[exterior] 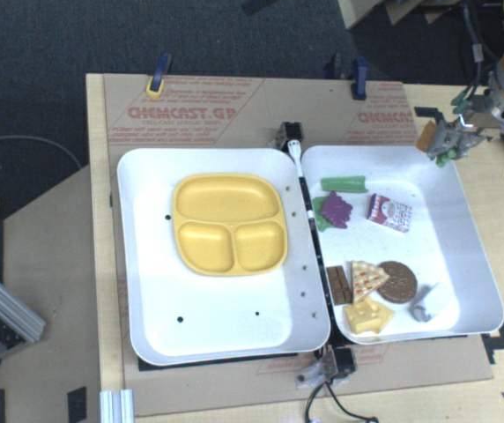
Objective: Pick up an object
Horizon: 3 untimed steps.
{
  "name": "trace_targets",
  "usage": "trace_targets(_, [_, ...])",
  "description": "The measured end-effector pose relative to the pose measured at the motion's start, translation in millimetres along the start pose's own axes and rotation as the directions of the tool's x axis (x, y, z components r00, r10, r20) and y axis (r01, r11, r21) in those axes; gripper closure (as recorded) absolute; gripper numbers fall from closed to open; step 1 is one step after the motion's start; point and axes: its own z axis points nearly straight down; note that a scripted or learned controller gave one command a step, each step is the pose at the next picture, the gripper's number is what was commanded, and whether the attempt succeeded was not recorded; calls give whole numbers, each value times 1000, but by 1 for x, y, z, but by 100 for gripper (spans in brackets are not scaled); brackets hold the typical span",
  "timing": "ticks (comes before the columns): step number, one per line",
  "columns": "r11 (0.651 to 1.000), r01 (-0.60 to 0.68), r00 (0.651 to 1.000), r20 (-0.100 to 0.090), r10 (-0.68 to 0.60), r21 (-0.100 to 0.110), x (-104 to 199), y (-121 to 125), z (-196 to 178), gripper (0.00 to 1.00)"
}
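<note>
Hovering over the right bin's (463,227) far corner, claw (450,144) appeared to pinch a green scrap; grip uncertain. Step judged: lift-out. Next: raise clear. Remaining toys (371,280) lay in that bin.

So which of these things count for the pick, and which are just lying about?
For the pick:
gripper
green block
purple toy
red carton
pizza slice
brown cookie
cheese wedge

Lying about:
yellow divided tray
blue clamp
</note>
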Motion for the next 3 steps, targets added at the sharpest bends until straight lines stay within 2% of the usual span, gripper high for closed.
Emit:
trace_targets(1, [1000, 1, 1000, -2, -1, 4, 0, 1, -17, 100])
trace_targets(2, [1000, 4, 1000, -6, -4, 13, 55, -22, -14, 100])
trace_targets(3, [1000, 3, 1000, -6, -3, 13, 98, -52, -26, 100])
